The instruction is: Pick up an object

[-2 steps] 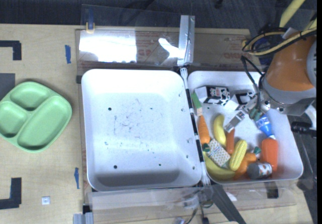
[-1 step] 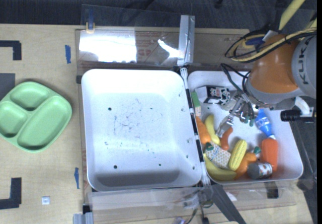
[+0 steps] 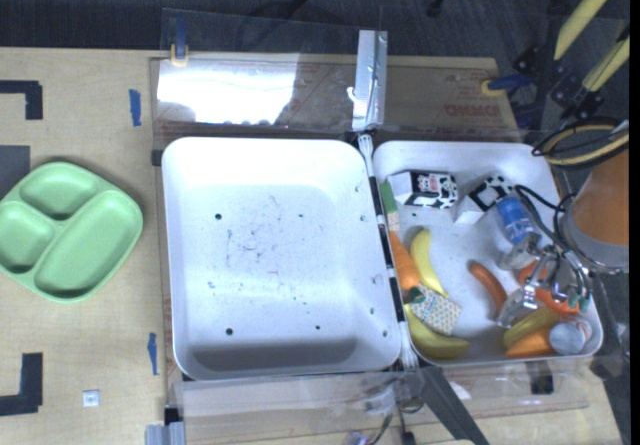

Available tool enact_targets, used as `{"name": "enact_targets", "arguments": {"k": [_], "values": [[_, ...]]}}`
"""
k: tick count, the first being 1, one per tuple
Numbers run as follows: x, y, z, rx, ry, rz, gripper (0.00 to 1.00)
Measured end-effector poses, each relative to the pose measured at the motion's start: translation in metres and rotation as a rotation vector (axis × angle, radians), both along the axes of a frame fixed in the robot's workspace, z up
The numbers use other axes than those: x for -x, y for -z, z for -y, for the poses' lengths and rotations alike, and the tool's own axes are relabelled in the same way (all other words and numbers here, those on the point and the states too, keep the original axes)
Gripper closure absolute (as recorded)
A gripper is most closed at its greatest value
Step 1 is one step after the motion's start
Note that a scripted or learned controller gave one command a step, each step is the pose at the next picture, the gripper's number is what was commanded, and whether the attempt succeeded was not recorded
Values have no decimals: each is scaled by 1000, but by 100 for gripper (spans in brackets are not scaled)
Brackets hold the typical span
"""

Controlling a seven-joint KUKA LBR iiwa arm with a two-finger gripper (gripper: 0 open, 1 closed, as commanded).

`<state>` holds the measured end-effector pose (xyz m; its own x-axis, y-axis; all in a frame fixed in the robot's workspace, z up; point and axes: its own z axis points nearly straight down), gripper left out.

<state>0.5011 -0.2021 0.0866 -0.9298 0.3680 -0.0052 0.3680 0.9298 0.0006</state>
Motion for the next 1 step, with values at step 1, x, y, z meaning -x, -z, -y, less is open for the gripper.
{"name": "enact_targets", "arguments": {"k": [1], "values": [[-2, -12, 0, 0, 3, 9, 100]]}}
